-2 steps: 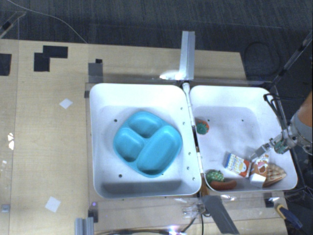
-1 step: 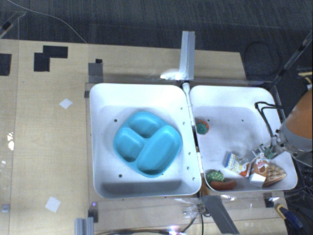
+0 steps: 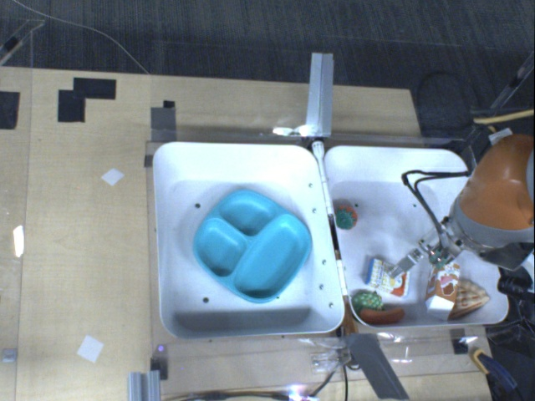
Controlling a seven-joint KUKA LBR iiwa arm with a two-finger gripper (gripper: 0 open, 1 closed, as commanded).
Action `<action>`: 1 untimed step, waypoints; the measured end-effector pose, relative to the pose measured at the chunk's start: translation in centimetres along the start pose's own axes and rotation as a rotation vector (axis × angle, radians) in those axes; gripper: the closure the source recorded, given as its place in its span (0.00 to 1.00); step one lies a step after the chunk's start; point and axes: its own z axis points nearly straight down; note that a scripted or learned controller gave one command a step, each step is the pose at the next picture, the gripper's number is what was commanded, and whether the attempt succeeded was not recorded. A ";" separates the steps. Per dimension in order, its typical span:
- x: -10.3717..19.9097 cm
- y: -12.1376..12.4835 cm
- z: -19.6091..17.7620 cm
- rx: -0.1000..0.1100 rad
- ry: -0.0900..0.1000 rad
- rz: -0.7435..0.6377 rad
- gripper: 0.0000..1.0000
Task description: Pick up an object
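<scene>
Candidate objects all sit in the right bin [image 3: 393, 161]. Small box with a blue-and-white side and red end [image 3: 386, 276] lies near the bin's middle toward the front. Just in front of it, against the front-left corner: a green leafy piece [image 3: 365, 299] touching a reddish-brown sausage-shaped item [image 3: 384, 313]. Small round red-and-green item [image 3: 344, 216] sits alone by the divider wall, apart from the rest. Front-right: a pizza-slice-shaped piece [image 3: 466, 297] next to a red-and-white packet [image 3: 445, 281].

Gripper [image 3: 411, 260] comes in from the right, low over the bin, tip just beside the box's right end. Can't tell whether it touches the box. Fingers: can't tell if spread or closed at this angle, and nothing visibly between them. Black cable [image 3: 420, 192] loops from the wrist over the bin's back half. Orange band [image 3: 500, 186] at the right edge.

Left bin [image 3: 180, 174] holds a blue three-compartment tray [image 3: 251, 245], roughly centred. Both bins rest on the wooden counter [image 3: 75, 249].
</scene>
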 end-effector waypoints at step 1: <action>0.0 0.4 -1.2 -0.006 0.001 -0.003 1.00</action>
